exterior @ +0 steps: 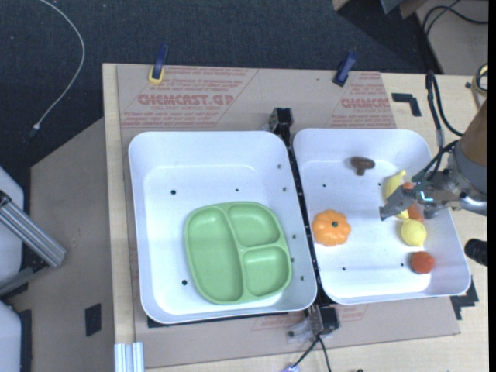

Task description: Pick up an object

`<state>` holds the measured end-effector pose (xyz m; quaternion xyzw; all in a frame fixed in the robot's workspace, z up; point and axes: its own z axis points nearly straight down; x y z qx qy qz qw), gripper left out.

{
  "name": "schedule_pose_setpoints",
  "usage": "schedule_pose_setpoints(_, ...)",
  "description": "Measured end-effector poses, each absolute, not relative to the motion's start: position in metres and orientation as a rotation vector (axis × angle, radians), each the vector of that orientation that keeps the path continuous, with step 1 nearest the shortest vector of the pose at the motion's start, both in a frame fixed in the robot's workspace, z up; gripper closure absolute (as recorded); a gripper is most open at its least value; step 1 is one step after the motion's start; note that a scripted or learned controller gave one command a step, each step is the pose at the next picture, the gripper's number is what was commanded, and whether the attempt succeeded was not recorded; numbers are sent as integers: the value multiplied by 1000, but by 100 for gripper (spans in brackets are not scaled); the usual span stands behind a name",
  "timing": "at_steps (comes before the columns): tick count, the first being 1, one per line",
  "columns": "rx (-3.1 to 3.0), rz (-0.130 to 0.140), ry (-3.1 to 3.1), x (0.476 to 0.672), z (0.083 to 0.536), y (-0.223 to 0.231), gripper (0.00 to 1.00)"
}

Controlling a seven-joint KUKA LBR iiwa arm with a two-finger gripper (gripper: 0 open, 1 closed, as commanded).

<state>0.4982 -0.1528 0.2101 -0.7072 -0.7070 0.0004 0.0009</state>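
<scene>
The right bin [364, 281] holds several small objects. An orange pumpkin [331, 228] lies near its left wall and a brown piece [361, 163] near the back. A yellow piece [394, 183], a yellow lemon [414, 233] and a red-orange fruit [421, 263] sit toward the right side. My gripper [400, 201] reaches in from the right and sits low between the yellow piece and the lemon, partly covering them. A small orange patch [425, 200] shows at the gripper's body; I cannot tell what it is.
The left bin [155, 169] holds a green divided plate [236, 250]. Black clamps [280, 119] join the bins at the middle seam. Cables [434, 107] run along the bench's right side behind the arm.
</scene>
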Motion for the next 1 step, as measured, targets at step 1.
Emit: schedule_pose_setpoints(1,-2218,4,-2216,493,166,-150,0)
